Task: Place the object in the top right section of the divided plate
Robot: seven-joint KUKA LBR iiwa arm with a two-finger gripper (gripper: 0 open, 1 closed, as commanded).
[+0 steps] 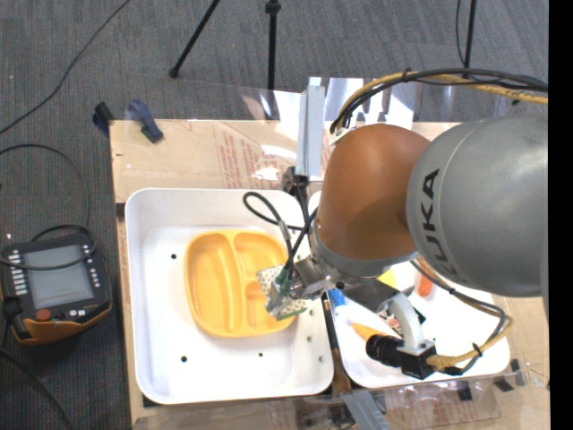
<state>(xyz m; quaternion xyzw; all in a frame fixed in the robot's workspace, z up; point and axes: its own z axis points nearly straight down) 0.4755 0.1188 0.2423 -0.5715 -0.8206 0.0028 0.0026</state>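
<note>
A yellow divided plate (224,280) lies in the left white bin (157,240), its long section on the left and two smaller sections on the right. My gripper (285,301) hangs low over the plate's right edge, near the lower right section. A small pale object with green speckles (269,279) shows right at the gripper's tip, above the plate's right side. Whether it is gripped or lying on the plate, I cannot tell. The bulky grey and orange arm hides the gripper's upper part.
The right bin (488,356) is mostly covered by the arm; a yellow-orange piece (367,330), an orange thing (425,287) and a yellow thing (390,280) peek out. A teach pendant (54,280) lies on the floor left of the bench.
</note>
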